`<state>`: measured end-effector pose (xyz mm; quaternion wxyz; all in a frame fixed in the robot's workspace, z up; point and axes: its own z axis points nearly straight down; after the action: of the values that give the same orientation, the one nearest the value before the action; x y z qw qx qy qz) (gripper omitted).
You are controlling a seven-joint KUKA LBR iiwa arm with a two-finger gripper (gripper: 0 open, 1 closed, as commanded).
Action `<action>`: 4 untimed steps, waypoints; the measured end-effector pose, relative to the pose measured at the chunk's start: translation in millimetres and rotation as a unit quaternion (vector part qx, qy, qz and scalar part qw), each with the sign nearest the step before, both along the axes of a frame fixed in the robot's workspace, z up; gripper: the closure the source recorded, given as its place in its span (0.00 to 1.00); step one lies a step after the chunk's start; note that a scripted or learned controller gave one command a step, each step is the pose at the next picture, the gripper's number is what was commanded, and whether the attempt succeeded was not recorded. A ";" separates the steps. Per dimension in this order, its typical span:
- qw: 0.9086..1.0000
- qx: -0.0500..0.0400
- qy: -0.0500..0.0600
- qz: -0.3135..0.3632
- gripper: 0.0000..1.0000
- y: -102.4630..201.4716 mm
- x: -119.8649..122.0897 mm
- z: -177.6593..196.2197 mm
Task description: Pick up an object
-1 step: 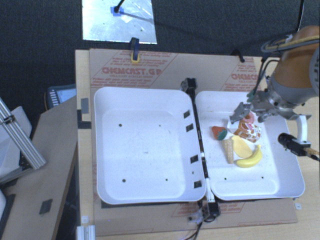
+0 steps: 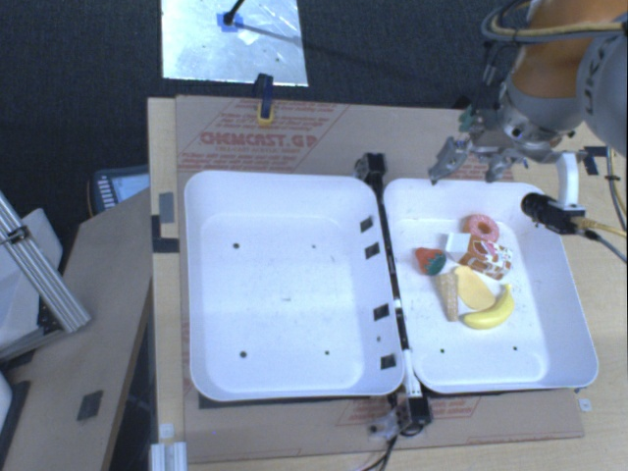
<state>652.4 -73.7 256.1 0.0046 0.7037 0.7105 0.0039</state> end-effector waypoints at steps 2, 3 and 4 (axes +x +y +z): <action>1.000 -0.003 -0.005 -0.005 0.00 -83.8 15.2 290.1; 1.000 -0.001 0.004 -0.007 0.00 -136.2 15.1 279.1; 1.000 -0.002 0.002 -0.001 1.00 -132.1 16.4 291.5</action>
<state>668.8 -205.8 547.7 0.0045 0.7046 0.7096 0.0011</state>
